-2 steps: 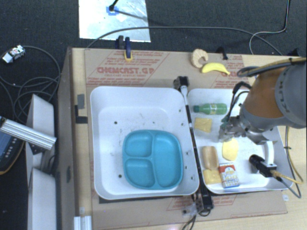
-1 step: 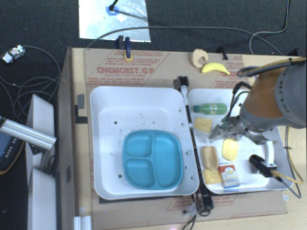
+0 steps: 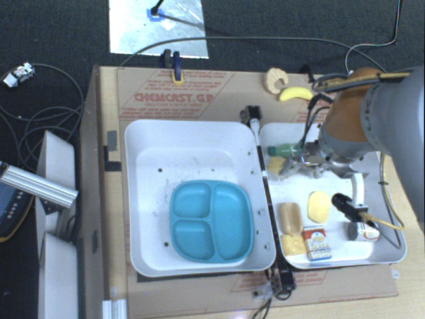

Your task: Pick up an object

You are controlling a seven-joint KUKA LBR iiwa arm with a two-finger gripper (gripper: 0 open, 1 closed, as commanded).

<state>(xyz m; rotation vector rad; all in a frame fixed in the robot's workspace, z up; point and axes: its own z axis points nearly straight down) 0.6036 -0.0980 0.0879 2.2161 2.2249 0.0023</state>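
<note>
Gripper (image 3: 300,159): in right bin (image 3: 392,241), far-left corner; grip state cannot be told. Green object (image 3: 281,150): touching it. Yellow piece (image 3: 319,207): nearer, apart

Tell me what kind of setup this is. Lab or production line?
Most likely a robotics lab bench for pick tests: two white bins on a cardboard sheet, toy food such as a banana, and loose cables over dark carpet.
</note>
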